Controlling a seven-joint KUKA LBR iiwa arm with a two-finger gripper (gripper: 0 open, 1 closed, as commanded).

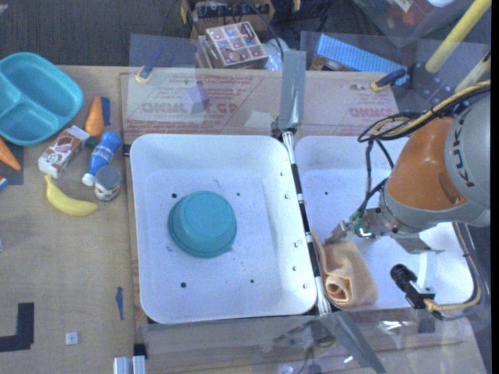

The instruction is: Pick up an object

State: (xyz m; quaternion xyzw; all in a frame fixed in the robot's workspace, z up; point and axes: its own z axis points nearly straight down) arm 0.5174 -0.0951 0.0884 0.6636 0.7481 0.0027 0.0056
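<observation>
An upturned teal bowl [203, 223] rests in the middle of the left white bin [156, 158]. A tan, folded, pastry-like object [348, 275] lies in the near left corner of the right bin [335, 162], against the divider. My gripper [345, 230] reaches in from the right on the grey and orange arm [425, 181]. It hangs just above the far end of the tan object. Whether it touches the object is not clear from this angle.
Left of the bins the bench bears a teal divided dish [35, 96], a banana [69, 201], a carrot [94, 117], a small bottle [102, 153], a can [107, 183] and a carton [62, 150]. Cardboard sheets [195, 104] lie behind the bins.
</observation>
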